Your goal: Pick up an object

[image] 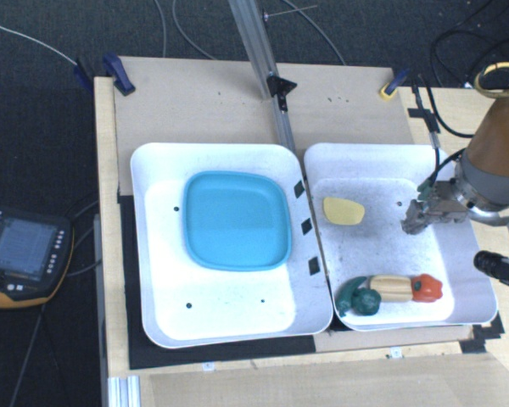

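Nearest, along the bottom edge of the right bin (467,312), three things lie in a row: a dark green rounded object (358,298) at the left, a tan wooden cylinder (392,288) touching it in the middle, and a red piece (427,288) with a small green tip at the right end, touching the cylinder. Beside them to the left, across the dividing rims, the left bin (229,312) carries a light blue square plate (237,220) lying flat near its centre. Further back in the right bin a pale yellow flat piece (343,210) lies by itself close to the left wall, well apart from the row of three. At about the same depth, over the right part of that bin, the gripper (416,219) hangs from the grey wrist, which comes in from the right under an orange band. Its tips point toward the bin floor, too small and dark to tell how far apart they stand, and nothing can be made out between them. The yellow piece lies to the left of the tips with bare floor between; the row of three lies nearer, below them. No writing is readable anywhere. A handheld pendant (21,257) with a screen rests on the dark floor at far left, its text too blurred to read. At the far edge of the bench, blue clamps (119,73) grip the board, and a metal pole (254,32) slants up behind the bins.
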Tool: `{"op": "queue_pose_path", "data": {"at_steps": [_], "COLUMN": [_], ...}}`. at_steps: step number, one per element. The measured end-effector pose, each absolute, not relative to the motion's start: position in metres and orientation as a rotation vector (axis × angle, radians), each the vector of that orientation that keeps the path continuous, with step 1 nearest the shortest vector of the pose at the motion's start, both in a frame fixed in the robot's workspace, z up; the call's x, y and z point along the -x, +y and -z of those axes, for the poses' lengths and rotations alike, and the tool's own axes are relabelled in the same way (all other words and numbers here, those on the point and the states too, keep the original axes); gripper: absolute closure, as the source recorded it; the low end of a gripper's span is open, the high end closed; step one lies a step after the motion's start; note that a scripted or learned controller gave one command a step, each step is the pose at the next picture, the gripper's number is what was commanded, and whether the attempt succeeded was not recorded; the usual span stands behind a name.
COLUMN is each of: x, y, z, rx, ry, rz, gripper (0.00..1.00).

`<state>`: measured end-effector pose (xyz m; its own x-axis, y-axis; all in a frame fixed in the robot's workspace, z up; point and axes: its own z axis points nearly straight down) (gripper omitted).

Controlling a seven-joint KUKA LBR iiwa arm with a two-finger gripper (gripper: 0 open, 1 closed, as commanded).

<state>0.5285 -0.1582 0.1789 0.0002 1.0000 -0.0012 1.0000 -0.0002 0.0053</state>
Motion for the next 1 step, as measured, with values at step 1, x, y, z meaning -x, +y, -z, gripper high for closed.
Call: {"op": "queue_pose_path", "data": {"at_steps": [1], "x": [-0.5300], "y": [-0.1512], "z": [-0.2239], "rx": [-2.217], "ry": [2.220], "rz": [-0.005], "gripper": [1.00]}}
